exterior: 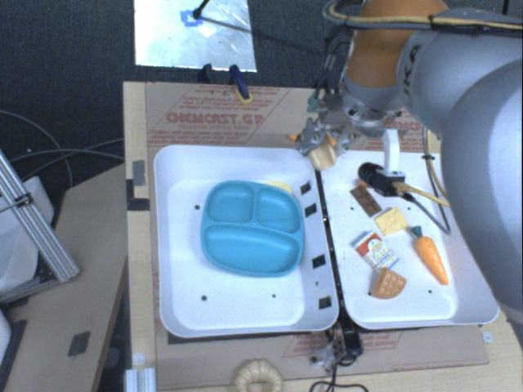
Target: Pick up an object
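Gripper (315, 145) hangs at the far end of the seam between my two bins, low over the rims. From this slant I cannot tell whether it is spread or closed. A small tan piece (324, 157) sits right at its tip, and I can't say it is gripped. That is my first worry: if the piece only rests against the tool, a lift would leave it behind or drop it onto the divider, and a straight descent here would likely strike the rims rather than reach anything. Working from the left, the left bin (176, 300) carries a blue divided tray (253, 227) near its middle, with a sliver of something yellow (280, 187) peeking from behind the tray's far right edge. The tray is broad and shallow, so I judge a narrow pinch would slip off unless it caught the rim. The right bin (445, 305) holds the likelier targets: a brown bar (365, 199) farthest, a yellow block (391, 220) just nearer, a small red-and-white carton (377, 251), a brown waffle-like piece (387, 284) nearest, and a carrot (431, 256) to the right. The bar, block and carton lie close together, so a poorly centred close could nudge a neighbour instead of seizing one.
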Available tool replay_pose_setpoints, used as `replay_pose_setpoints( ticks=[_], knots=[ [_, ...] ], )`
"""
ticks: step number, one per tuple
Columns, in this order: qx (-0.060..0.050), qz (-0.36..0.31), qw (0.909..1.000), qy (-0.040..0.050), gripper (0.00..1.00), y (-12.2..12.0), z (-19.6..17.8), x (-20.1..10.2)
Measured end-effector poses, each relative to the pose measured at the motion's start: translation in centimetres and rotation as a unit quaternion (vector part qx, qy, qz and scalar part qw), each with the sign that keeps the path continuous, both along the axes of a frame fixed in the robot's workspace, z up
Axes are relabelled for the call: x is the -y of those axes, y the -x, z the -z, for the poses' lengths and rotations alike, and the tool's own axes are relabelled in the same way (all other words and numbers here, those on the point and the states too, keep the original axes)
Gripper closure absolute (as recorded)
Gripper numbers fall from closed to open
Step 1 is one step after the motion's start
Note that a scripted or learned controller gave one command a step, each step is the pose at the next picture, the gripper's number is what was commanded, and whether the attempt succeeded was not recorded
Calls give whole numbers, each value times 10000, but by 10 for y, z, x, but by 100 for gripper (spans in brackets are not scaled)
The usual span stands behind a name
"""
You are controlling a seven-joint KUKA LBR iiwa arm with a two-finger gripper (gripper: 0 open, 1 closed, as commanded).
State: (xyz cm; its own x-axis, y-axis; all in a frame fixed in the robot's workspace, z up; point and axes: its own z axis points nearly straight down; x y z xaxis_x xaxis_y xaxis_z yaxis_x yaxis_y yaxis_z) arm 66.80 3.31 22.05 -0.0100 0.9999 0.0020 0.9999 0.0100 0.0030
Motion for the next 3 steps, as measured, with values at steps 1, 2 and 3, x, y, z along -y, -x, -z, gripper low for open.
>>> replay_pose_setpoints(
  ticks=[1,2,3],
  knots=[
    [-1,7,10000,0,100,0,-13,-34],
    [-9,29,10000,11,100,3,-13,-31],
    [-9,41,10000,13,100,2,-14,-27]
  ],
)
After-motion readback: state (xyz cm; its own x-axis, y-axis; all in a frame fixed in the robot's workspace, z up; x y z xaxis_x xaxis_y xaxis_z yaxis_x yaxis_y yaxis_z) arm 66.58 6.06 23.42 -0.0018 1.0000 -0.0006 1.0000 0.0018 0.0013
